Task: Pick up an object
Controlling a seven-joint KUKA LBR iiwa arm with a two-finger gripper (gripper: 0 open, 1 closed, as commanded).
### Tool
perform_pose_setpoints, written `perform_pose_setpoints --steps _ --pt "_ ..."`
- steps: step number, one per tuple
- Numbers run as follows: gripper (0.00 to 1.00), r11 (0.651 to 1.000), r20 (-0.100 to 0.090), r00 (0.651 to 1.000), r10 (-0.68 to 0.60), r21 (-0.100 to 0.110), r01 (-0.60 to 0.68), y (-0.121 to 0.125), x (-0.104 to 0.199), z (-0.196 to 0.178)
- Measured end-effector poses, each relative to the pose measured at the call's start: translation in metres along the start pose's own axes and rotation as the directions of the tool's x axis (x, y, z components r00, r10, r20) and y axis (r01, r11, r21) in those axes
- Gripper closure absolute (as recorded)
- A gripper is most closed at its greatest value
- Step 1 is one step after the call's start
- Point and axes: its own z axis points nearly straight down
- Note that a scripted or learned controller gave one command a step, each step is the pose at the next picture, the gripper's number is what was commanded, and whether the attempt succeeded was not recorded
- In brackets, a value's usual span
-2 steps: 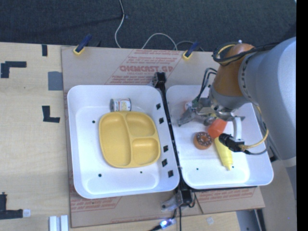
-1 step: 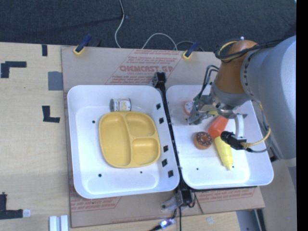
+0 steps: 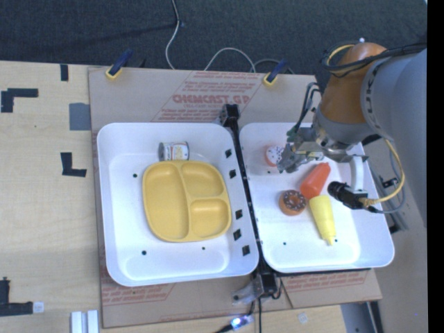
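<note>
Two shallow white bins sit side by side on the bench. Left bin (image 3: pixel 118 255): a yellow three-compartment plastic plate (image 3: pixel 186 200) and, just beyond it, a small silver can (image 3: pixel 173 150) on its side. Right bin (image 3: pixel 361 255): a yellow squeeze bottle (image 3: pixel 322 217), long axis running near-to-far, nozzle toward the near rim; beside it an orange carrot-shaped toy (image 3: pixel 316 178), a chocolate-frosted doughnut (image 3: pixel 293 202) and a small red-and-white object (image 3: pixel 272 155). The gripper (image 3: pixel 291 159) hangs low over the far part of the right bin; how far it is open cannot be told.

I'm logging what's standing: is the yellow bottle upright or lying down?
Lying down. The yellow bottle rests on its side on the right bin's floor, nozzle pointing toward the near rim, beside the donut.
</note>
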Motion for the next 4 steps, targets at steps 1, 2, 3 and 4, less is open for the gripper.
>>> perform_pose_setpoints --steps 1,2,3,4 --pt "1.00 1.000 0.000 1.000 0.000 -0.002 0.000 0.000 0.003 -0.043" --pt "1.00 1.000 0.001 1.000 0.000 -0.002 0.000 0.001 0.004 -0.082" --pt "1.00 1.000 -0.001 1.000 -0.005 0.003 0.005 -0.012 0.062 -0.074" --pt "1.00 1.000 -0.001 1.000 -0.005 0.004 0.005 -0.014 0.119 -0.065"
